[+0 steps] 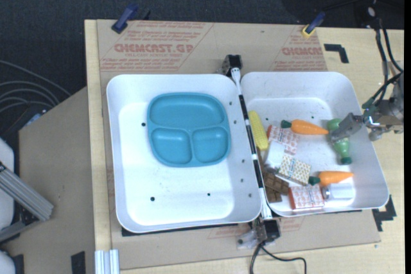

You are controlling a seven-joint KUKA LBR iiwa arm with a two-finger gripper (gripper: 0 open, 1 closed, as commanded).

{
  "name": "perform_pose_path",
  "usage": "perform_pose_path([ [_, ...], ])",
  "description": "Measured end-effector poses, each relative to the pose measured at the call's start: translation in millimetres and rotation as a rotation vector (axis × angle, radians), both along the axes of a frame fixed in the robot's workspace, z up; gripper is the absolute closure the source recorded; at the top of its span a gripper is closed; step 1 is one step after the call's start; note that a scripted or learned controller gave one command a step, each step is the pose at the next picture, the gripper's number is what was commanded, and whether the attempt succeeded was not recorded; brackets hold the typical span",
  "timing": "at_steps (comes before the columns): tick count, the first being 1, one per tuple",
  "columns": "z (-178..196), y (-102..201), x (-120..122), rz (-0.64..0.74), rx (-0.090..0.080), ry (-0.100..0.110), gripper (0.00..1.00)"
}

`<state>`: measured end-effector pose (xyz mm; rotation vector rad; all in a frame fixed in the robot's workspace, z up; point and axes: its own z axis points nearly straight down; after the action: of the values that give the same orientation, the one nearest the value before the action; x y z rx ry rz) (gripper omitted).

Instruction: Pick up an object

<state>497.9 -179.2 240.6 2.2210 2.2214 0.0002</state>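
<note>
At the right bin's (302,81) far right edge, the gripper (347,126) is hanging just above a green bottle (342,145); whether it is gripping anything I cannot tell. A carrot (309,128) is lying just left, another carrot (334,176) below.
</note>
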Motion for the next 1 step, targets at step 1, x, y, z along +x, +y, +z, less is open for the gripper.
perform_pose_path([
  [1,-138.7,-17.7,49.9,0.001,-0.007,-0.018,0.0],
])
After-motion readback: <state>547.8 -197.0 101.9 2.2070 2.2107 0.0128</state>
